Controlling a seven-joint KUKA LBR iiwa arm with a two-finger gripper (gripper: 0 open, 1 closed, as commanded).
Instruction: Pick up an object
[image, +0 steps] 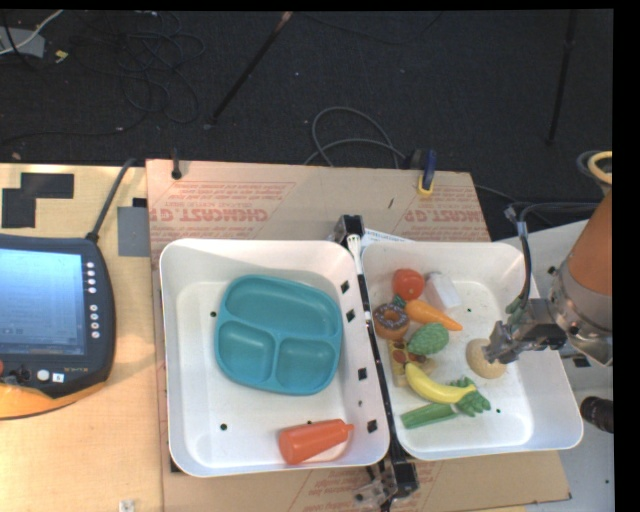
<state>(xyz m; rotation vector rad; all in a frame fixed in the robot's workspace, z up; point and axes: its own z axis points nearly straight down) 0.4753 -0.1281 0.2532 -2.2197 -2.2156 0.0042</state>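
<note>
The end effector (503, 345) partly covers a tan round object (484, 361), its fingertips too blurred to make out.

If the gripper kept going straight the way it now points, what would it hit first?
Most likely the tan round piece right at the gripper, which points left and down into the right bin. Depth is unclear from this slanted view.

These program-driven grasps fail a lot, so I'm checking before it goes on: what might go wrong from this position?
1. The tool sits at a small tan round piece near the right bin's wall; it might push it against the wall rather than lift it.
2. The toys are crowded: the banana, green stalk, carrot and tomato lie close together, so moving toward the pile could nudge neighbours or grab two at once.
</note>
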